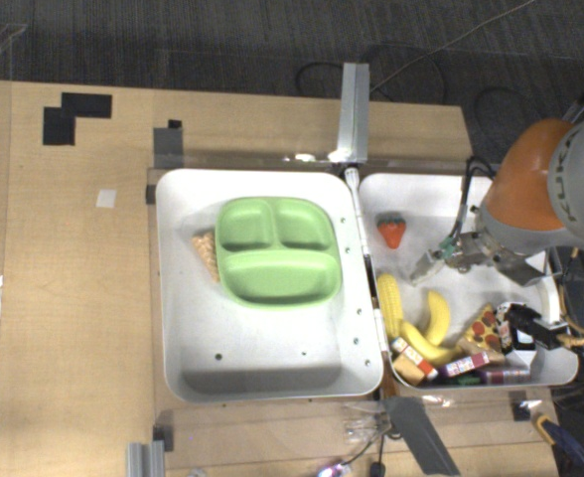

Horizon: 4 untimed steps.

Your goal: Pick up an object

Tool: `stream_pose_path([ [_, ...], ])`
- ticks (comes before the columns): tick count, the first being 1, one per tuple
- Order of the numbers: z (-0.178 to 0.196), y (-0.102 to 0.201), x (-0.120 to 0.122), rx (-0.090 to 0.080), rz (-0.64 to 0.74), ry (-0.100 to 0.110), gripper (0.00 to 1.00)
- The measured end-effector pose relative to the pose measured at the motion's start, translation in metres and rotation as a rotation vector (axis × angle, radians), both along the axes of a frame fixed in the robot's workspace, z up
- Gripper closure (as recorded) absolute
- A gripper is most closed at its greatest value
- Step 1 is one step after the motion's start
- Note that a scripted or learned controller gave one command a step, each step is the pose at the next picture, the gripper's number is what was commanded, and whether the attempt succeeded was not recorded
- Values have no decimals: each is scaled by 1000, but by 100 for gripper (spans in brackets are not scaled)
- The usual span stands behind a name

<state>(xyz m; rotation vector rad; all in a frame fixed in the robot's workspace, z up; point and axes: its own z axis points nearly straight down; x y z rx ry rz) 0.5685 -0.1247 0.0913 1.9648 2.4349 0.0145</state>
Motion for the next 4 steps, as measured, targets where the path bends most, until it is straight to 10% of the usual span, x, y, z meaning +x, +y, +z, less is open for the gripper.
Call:
stream_pose_path([
  [1,1,3,-56,-5,163,-7,0],
  [2,106,53,-46,1,11,9,0],
  [3,12,28,-70,-5,254,10,0],
  [4,24,30,-67,-5,255,2,100],
])
